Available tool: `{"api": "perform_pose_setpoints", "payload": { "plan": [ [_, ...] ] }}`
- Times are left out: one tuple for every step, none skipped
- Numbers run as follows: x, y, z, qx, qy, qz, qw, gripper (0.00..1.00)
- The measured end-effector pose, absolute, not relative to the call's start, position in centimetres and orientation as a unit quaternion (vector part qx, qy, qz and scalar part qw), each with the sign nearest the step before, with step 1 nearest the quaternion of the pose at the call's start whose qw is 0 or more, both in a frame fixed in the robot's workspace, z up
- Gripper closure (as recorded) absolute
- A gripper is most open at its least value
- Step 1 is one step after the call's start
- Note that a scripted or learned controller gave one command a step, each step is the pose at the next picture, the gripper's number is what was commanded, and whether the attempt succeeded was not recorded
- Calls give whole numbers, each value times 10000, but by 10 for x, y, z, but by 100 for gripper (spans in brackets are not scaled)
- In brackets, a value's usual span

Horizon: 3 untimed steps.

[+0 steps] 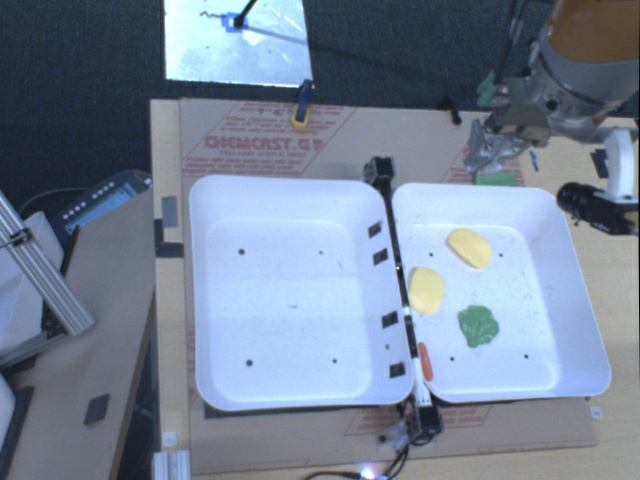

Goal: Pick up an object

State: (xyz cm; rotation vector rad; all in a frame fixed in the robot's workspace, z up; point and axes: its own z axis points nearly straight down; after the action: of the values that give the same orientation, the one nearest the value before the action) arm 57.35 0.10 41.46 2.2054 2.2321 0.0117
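The right bin (560, 368) holds a yellow lump (469, 247) near its far side and a second yellow lump (426, 290) by its left wall. A green crumpled piece (478, 325) lies in front of them. A thin orange-red stick (426, 361) rests along the left wall near the front. My gripper (490, 156) hangs above the far rim of the right bin, well back from the yellow lumps. A small green thing (498, 178) shows just under it at the rim; I cannot tell whether it is held.
The left bin (215, 268) stands beside the right one, joined by a black-clipped divider (390, 268). A shiny metal sheet (235, 28) lies at the back left, past the cardboard base (260, 138). A grey device (100, 200) sits at the left.
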Motion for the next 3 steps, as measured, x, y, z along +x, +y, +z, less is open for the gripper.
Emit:
{"api": "perform_pose_setpoints", "payload": {
  "plan": [
    [567, 55, 446, 7036, 7106, 29, 11, 100],
    [558, 96, 480, 7042, 7100, 26, 12, 100],
    [501, 167, 539, 7021, 7120, 47, 7, 100]
  ]
}}
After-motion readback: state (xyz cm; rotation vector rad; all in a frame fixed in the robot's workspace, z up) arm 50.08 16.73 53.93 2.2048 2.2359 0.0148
